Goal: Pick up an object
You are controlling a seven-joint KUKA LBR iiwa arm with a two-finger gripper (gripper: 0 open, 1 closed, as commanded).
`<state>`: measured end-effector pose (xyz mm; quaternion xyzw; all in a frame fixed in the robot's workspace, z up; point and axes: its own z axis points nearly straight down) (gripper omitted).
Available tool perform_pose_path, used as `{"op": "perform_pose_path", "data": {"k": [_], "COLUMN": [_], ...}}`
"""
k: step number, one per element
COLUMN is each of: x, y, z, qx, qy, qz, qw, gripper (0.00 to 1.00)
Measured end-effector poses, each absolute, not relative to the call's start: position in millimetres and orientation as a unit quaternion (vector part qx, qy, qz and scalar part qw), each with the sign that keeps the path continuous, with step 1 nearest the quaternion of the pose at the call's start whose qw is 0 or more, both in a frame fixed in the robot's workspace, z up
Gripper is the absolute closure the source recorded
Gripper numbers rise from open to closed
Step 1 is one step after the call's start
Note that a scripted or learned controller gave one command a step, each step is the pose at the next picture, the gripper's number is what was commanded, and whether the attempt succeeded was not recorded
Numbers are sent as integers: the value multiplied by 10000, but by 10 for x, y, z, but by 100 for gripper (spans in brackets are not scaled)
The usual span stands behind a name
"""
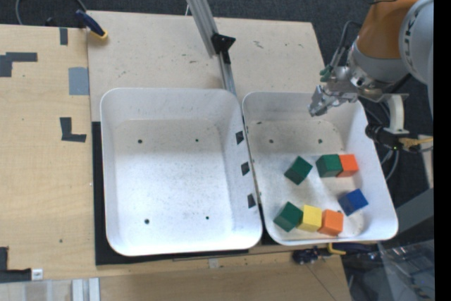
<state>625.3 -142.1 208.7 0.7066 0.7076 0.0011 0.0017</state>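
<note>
The right bin [271, 109] holds several small blocks in its near half. A green block [298, 170] lies alone near the middle. Beside it to the right a green block [328, 166] touches an orange block [348, 164]. A blue block [353, 201] sits near the right wall. Along the front, a green block [288, 216], a yellow block [311, 217] and an orange block [331, 222] lie in a row. My gripper [318, 106] hangs over the bin's far right corner, well away from the blocks, with nothing seen between its fingers.
The left bin [113, 151] adjoins the right one. A slanted metal rail [197, 0] runs down to the bins' shared edge. Cables [398, 137] hang beside the right bin's right wall. A yellow-tipped cable end [94, 25] lies on the bench at the far left.
</note>
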Motion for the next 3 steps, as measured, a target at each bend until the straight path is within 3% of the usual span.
{"op": "perform_pose_path", "data": {"k": [3], "x": [5727], "y": [166], "z": [2199], "qx": [7048], "qy": [7094], "qz": [-3], "qw": [-16], "gripper": [100]}}
